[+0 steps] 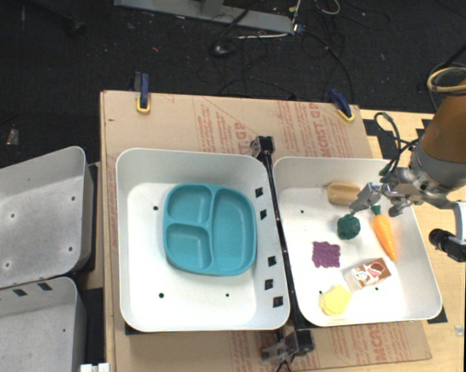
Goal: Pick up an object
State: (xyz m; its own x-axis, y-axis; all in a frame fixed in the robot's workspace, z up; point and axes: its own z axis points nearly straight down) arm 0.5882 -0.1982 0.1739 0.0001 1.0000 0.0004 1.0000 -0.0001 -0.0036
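From my seat the gripper (379, 199) is hanging over the top edge of the right bin (424, 299), fingers spread apart with nothing between them. The nearest thing to grab is the dark green ball (349, 227), sitting just below it at about 7 o'clock, close but not touching as far as I can see. The carrot (385, 234) lies just beside the fingers at 5 o'clock, pointing down the bin. The tan roll (342, 194) is at 9 o'clock from the gripper, up against the bin's back slope. Farther down: a purple piece (326, 254), a small brown and white packet (368, 274) and a yellow lump (336, 300), all well apart from the fingers.

The left bin (138, 292) holds just a teal divided plate (211, 229), roughly centred. Both bins sit on a brown board (220, 124) clamped at the far edge with two clips. More white trays (34, 212) sit off at 9 o'clock, and the floor (54, 61) behind is dark with cables trailing across.
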